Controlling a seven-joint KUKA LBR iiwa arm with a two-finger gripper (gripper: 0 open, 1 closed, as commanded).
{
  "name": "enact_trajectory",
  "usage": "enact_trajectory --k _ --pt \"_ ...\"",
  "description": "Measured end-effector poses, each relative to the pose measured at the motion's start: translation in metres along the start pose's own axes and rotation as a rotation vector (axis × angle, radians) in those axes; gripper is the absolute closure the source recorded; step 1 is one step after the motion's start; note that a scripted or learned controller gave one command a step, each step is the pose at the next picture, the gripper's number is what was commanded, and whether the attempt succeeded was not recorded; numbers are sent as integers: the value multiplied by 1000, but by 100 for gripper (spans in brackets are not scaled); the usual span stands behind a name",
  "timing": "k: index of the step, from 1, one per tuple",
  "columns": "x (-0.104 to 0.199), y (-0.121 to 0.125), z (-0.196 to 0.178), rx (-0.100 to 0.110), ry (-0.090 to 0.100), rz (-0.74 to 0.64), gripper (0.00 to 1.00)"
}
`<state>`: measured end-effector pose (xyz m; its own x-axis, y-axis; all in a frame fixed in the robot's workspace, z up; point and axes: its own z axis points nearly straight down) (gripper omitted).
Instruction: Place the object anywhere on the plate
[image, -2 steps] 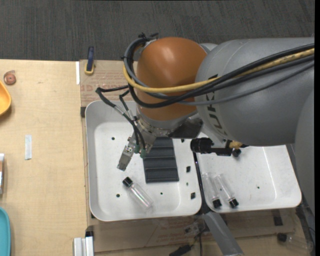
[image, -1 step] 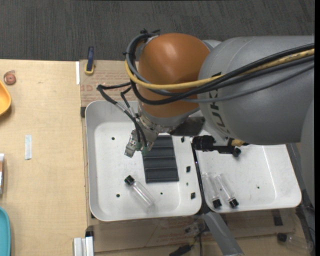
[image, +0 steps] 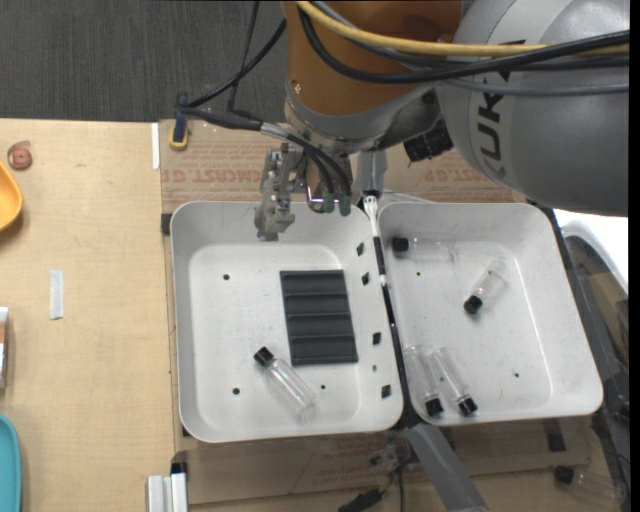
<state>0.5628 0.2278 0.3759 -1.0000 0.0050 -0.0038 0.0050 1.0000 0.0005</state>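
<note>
A black ribbed plate (image: 318, 317) lies flat in the middle of the left bin (image: 200, 300). A clear vial with a black cap (image: 283, 377) lies on the bin floor just off the plate's lower left corner, apart from it. My gripper (image: 270, 225) hangs over the far edge of the left bin, well above the plate and far from the vial. Nothing shows in it. The grey arm with its orange band (image: 340, 60) covers the top of the view.
The right bin (image: 545, 300) holds several more clear vials: one near its far left (image: 415, 246), one in the middle (image: 484, 290), two at the front (image: 445, 383). A divider with black clips (image: 380, 290) runs between the bins. Cables hang beside the gripper.
</note>
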Motion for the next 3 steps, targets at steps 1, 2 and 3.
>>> enact_trajectory --k 1,2,3 --pt "37 1 -66 -1 0 -362 100" --pt "47 -9 -66 -2 1 -658 100" --pt "21 -4 -54 -3 0 -958 100"
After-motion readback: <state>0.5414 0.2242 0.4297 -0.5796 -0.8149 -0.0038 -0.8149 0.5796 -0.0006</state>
